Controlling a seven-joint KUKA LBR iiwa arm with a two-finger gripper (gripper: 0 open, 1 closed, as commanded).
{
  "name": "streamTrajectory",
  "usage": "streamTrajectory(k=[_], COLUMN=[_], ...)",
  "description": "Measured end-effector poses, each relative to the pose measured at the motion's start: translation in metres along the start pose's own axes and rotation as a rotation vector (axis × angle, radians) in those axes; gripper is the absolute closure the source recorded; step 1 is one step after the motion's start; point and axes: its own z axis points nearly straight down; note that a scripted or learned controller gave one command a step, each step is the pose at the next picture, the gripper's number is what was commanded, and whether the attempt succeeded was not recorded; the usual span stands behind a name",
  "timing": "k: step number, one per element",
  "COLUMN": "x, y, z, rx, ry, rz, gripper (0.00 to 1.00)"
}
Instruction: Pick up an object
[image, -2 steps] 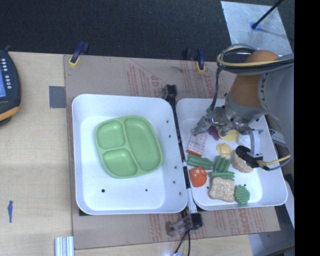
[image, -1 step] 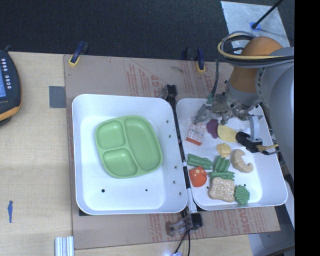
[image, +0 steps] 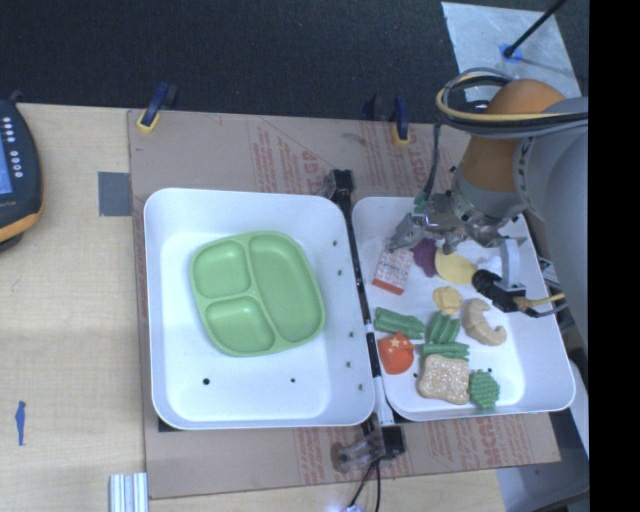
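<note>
- Near end of the right bin, 6 o'clock: toast slice. A green leafy bit is just beside it at 3, and a red tomato at its 10.
- Mid bin: green beans at 9 o'clock, tan curved piece at 3. All loose and close-packed.
- Left bin: green divided plate lying flat, well apart from the pile.
- Far end, 12 o'clock: the pincer hangs low over a purple piece. A yellow piece touches that at its 3, and a red-and-white packet is near at its 9.
- Likely pick is the purple piece. Centre on it, come straight down, then lift vertically so the yellow neighbour isn't dragged.
- Pincer apart or together: can't tell, the wrist blocks it. No object visibly clamped.
- The purple piece's far half is hidden under the wrist, so its shape is unclear.
</note>
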Motion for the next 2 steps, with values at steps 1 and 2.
streamTrajectory(k=[1,2], x=[-0.023,-0.048], y=[-0.075,0.0], z=[-0.001,0.001], rx=[0.0,0.002], ry=[0.0,0.0], rz=[0.003,-0.005], gripper=[0.0,0.0])
